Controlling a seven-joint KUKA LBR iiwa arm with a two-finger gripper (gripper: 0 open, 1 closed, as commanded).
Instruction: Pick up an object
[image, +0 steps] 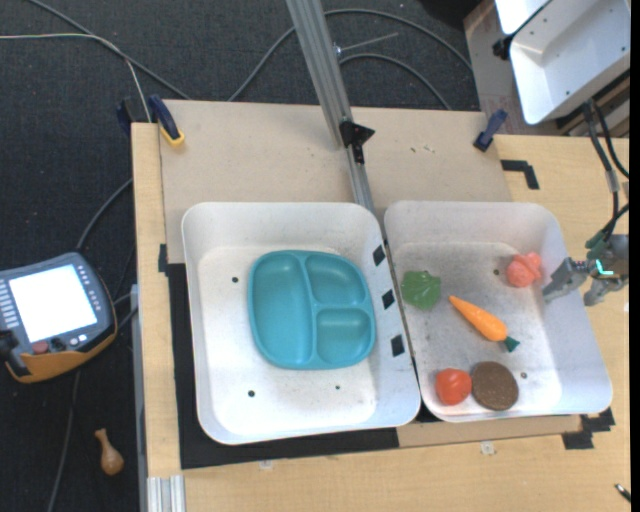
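A: Five items in the right bin, none lifted yet. L to R: teal tray alone in the left bin, then green veg, red tomato, carrot, brown disc, pink piece.

B: And the gripper?

A: At the right bin's far-right rim, just beside the pink piece. Fingers look parted, nothing betw. them. So approach only; grasp & lift all left to do.

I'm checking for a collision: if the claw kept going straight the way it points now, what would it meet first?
Most likely the pink object. The claw sits at the right bin's right wall, pointing left into the bin, and that item lies just beyond its tip. The claw's height is unclear from above, so it might pass over it.
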